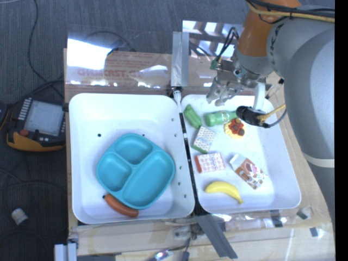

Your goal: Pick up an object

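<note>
Hovering gripper [219,95], jaws parted and holding nothing, above right bin's [283,162] far edge, green bottle [220,118] just beside.

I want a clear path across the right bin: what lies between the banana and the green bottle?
In the camera view, the red-and-white checked packet lies between the banana and the green bottle.
</note>
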`<state>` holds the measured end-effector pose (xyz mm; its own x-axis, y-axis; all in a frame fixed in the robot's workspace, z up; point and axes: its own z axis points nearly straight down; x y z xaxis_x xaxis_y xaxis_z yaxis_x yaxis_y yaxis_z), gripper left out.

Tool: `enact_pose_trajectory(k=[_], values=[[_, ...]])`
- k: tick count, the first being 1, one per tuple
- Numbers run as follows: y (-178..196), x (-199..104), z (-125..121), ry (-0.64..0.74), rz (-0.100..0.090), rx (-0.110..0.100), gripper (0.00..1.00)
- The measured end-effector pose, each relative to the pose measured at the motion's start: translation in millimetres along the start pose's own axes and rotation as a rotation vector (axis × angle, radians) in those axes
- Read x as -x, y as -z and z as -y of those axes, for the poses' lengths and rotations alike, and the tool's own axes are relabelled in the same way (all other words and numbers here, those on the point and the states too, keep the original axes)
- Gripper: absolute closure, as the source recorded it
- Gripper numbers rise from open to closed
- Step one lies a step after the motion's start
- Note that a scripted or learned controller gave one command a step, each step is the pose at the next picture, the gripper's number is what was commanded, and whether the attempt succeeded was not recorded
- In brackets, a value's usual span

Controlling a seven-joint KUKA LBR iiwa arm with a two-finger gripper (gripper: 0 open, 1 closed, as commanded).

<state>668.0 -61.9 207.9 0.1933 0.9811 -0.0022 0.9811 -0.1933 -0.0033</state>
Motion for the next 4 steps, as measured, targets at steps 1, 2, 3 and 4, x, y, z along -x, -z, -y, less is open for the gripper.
enact_pose_trajectory(k=[1, 2, 3, 4], values=[[8.8, 0.2, 0.1, 0.002, 0.005, -0.001, 1.0], [1.0, 6.4, -1.1, -0.162, -0.001, -0.001, 1.0], [-4.8, -38.3, 7.6, 0.14, 0.001, 0.001, 1.0], [-25.5, 3.7, 77.1, 0.128, -0.001, 0.0, 1.0]])
